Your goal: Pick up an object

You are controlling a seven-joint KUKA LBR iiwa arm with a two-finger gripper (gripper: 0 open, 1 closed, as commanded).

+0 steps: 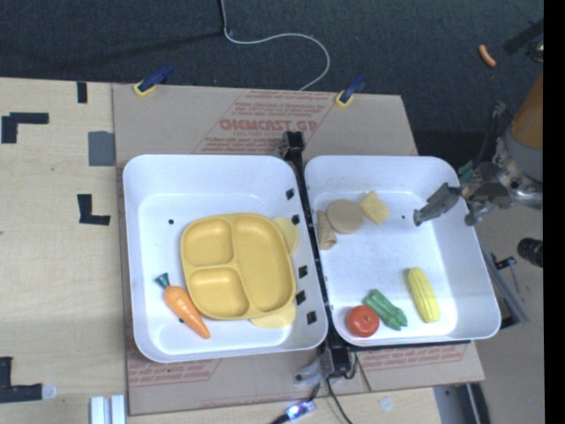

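The right bin (459, 263) holds a tan round bread piece (344, 216), a yellow cheese wedge (374, 208), a corn cob (423, 294), a green vegetable (386, 309) and a red tomato (362, 321). My gripper (455, 210) hovers over the bin's upper right part, to the right of the cheese wedge and apart from it. Its two dark fingers are spread open, and nothing sits between them. One finger (434, 207) points down-left toward the bin floor.
The left bin (146, 237) carries a yellow divided plate (238, 265) and an orange carrot (185, 309) at its lower left. A black divider (305, 237) separates the bins. A white cable (282, 38) lies on the dark surface behind the bench.
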